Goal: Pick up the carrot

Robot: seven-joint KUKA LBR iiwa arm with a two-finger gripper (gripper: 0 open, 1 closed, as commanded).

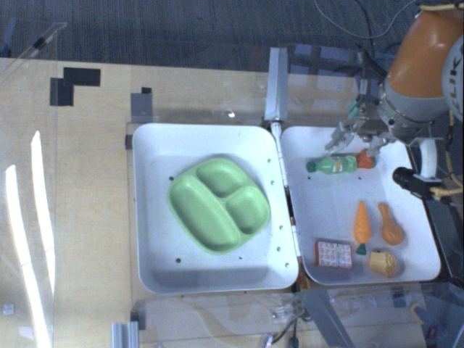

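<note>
We find the carrot [362, 223] lying in the right bin [319, 201], toward its near half, orange body pointing away from us and a small green top at its near end. Nothing touches it. Just to its right lies a tan, pear-shaped piece [391, 226], and near its green end sit a red-and-white patterned box [334, 254] and a pale yellow lump [383, 263]. Farther back in the same bin a green bottle [333, 166] lies on its side, with a small red-orange thing [366, 161] at its right end. Above these two hangs the gripper [358, 138], its metal fingers [339, 139] spread apart with nothing between them, so we read it as open and empty. It stands well apart from the carrot, over the far part of the bin. The left bin [152, 194] holds a green divided plate [219, 204], which plays no part here. As we judge it, the task is barely begun: the carrot is untouched, and what is left is to bring the gripper over toward the near side, lower it around the carrot, close and lift.
</note>
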